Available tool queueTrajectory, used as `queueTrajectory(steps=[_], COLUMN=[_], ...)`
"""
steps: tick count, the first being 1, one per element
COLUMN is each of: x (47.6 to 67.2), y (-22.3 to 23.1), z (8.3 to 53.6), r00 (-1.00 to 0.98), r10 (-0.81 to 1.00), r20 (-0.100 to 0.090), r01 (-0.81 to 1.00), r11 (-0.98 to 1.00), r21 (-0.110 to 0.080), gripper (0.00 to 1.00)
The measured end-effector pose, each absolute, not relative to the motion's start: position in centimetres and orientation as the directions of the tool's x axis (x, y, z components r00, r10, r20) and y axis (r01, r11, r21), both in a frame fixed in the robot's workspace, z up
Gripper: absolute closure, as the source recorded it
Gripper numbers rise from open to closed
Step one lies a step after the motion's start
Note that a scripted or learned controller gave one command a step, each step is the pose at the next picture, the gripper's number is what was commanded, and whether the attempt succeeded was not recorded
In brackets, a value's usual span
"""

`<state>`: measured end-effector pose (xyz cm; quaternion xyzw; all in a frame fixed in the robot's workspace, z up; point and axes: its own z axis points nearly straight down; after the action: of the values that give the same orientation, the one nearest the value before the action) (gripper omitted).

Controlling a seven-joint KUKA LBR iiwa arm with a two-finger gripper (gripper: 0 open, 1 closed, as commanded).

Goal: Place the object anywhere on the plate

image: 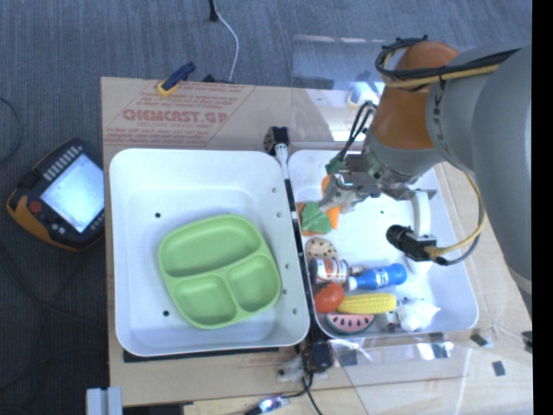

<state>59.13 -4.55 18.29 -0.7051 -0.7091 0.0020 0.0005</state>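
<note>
reaching into the right bin, beside an orange and green toy

reaching in from the right edge of the worktop [173, 115], the grey arm [484, 102] brings its pincer [344, 187] low over the far left part of the right bin [449, 275]. whether the pincer is wide or narrow cannot be told from this angle, and nothing can be seen held in it.

just beside the pincer, toward the bin's left wall, lies an orange and green toy vegetable [314, 218]; whether the two touch cannot be told.

more toy food is crowded along the near edge of the same bin. a round brown slice [320, 250] sits by the left wall, with a small can [331, 271] just next to it and a blue bottle [380, 277] lying on its side beyond the can. nearer the front wall are a red tomato [327, 297], a yellow corn cob [367, 303] and a watermelon slice [349, 322]. a white lump [416, 316] lies toward the near right corner.

the green plate [207, 247], with three compartments, lies flat in the left bin [138, 188], toward its near right corner, well apart from the pincer. the wall between the bins separates it from the toys.
</note>
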Motion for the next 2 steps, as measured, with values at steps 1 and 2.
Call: queueTrajectory(steps=[1, 2], x=[55.0, 55.03], y=[5.03, 4.69], z=[18.21, 18.21], r00=[0.128, 0.132], r10=[0.992, 0.991], r20=[0.0, -0.002], r01=[0.992, 0.991], r11=[-0.128, -0.132], r21=[-0.007, -0.007], gripper=[1.0, 0.0])
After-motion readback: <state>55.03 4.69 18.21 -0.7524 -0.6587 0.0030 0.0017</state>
